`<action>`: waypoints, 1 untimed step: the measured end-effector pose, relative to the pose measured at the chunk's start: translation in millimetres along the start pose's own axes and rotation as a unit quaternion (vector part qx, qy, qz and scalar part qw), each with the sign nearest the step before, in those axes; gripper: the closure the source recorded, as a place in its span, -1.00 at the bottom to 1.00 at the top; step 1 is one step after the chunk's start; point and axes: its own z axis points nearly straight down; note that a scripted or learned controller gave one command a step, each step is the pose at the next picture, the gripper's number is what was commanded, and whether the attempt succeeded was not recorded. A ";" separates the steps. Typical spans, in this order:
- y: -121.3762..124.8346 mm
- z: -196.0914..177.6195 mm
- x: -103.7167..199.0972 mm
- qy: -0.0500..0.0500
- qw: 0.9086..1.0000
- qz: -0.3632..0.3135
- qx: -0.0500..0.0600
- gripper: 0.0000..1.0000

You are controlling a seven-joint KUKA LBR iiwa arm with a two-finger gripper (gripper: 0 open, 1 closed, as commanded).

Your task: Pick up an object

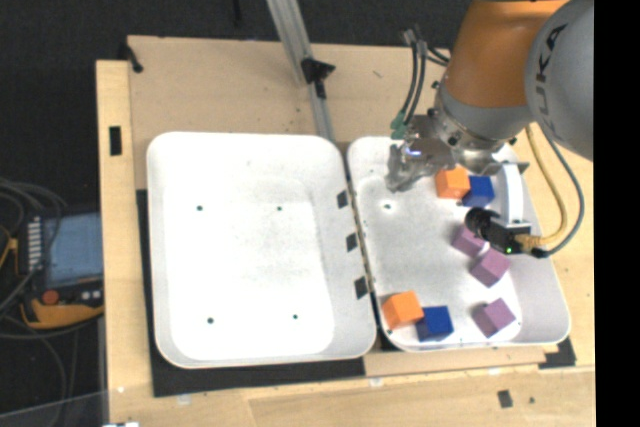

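My gripper hangs over the back left part of the right bin, above bare bin floor, with nothing seen between its fingers. Just right of it lie an orange block and a blue block. Two purple blocks sit toward the bin's right side. Along the front edge lie another orange block, a blue block and a purple block.
The left bin lies beside the right one, with black clips along the seam between them. A slanted metal pole rises behind the bins. The arm's orange wrist and its cables overhang the right bin's back right corner.
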 end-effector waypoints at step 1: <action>-13.6 17.7 48.8 0.000 1.000 0.001 0.000 1.00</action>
